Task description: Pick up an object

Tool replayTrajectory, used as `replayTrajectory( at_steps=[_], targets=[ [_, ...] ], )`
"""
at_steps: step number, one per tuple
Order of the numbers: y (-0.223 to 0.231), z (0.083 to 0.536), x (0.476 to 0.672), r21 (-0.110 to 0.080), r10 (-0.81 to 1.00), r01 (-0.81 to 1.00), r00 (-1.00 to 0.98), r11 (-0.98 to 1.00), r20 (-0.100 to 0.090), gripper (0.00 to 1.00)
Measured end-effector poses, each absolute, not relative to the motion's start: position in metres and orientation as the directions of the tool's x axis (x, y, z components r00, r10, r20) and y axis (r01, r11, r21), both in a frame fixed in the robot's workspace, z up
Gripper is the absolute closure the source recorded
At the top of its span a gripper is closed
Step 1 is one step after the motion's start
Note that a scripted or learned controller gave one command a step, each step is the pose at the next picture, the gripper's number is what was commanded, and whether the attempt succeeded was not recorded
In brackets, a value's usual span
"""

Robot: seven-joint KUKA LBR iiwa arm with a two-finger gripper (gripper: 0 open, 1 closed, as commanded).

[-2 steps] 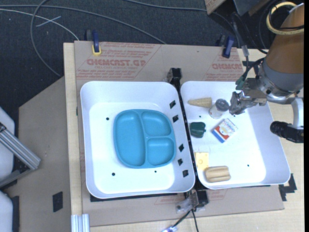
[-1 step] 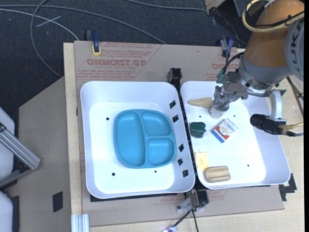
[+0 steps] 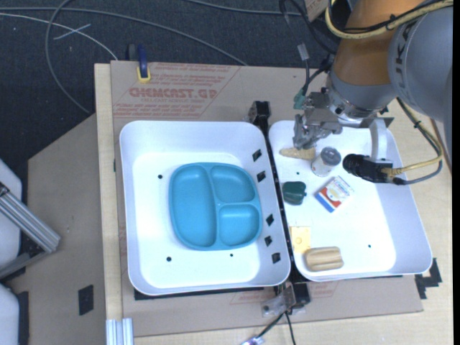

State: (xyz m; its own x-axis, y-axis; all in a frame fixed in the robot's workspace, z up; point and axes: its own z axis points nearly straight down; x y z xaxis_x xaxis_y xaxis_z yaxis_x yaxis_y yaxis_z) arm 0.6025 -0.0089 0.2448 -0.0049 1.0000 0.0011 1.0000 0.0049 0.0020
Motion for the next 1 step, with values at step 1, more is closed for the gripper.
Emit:
replayTrajectory(
  at_steps=[1],
  targets=[
    [0.0475,0.2427,0.6307,0.003,1.000,1.000,-0.006,0.006,0.002,1.00]
  ],
)
